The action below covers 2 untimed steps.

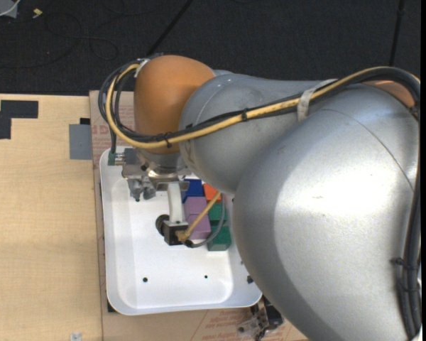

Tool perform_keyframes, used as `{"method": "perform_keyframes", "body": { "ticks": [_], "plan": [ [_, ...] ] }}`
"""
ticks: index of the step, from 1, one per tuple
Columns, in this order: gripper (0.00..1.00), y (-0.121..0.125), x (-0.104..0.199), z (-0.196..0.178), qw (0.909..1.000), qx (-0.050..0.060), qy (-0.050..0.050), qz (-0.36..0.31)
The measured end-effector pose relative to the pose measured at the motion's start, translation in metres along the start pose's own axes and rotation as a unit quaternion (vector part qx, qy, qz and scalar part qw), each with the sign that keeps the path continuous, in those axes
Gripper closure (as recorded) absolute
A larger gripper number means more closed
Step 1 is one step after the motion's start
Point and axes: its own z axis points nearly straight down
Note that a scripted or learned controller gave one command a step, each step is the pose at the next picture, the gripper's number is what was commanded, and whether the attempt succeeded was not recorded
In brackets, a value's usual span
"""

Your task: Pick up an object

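Looking into the white bin on the table, I see the end effector low near the bin's 10 o'clock corner. I cannot tell how far open it is, and I see nothing in its hold. The blue block and purple block lie close at its 3 o'clock, with the green block toward 4. I judge it needs a short shift that way.

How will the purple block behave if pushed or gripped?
The purple block looks flat-faced, so it should slide rather than roll. Its straight edges suggest a stiff body that keeps shape when squeezed. It sits beside a blue block and a green block, so a push would likely shift them too.
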Motion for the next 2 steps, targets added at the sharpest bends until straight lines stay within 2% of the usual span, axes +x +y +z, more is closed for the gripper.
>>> {"method": "perform_keyframes", "body": {
  "ticks": [1,2],
  "plan": [
    [1.00,0.040,0.001,0.047,1.0000,-0.001,0.000,-0.002],
    [1.00,0.041,0.001,-0.165,0.9999,-0.010,0.004,-0.001]
  ]
}}
